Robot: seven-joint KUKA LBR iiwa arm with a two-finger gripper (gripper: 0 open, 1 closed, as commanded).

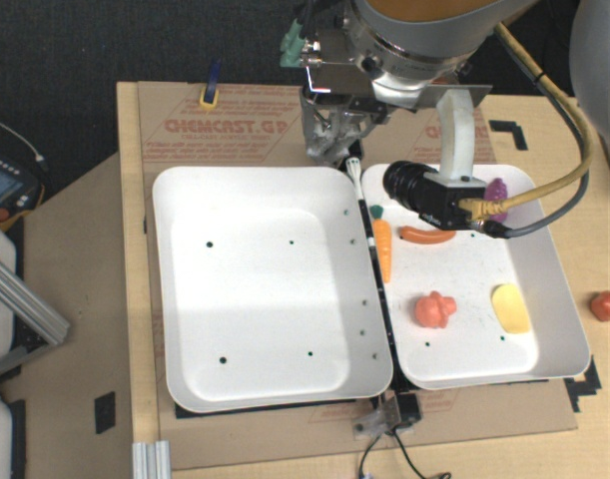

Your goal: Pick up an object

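My gripper (331, 146) hangs over the far edge of the bench, just behind the ridge where the two bins meet. It is above and behind the right bin's items. The right bin (544, 267) holds an orange carrot (382, 249) lying along its left wall, a red-orange chili-like piece (425, 235), a pink-red lumpy fruit (435, 308), a yellow lemon-shaped piece (511, 307), a purple piece (496, 189) at the far side and a small teal bit (376, 211). Nothing shows between the gripper and these things.
The left bin (185, 267) sits beside the right one on a cardboard sheet (245, 118). A small orange thing (604, 305) lies outside the bins at the right. A blue and yellow clip (211, 86) stands at the cardboard's far edge.
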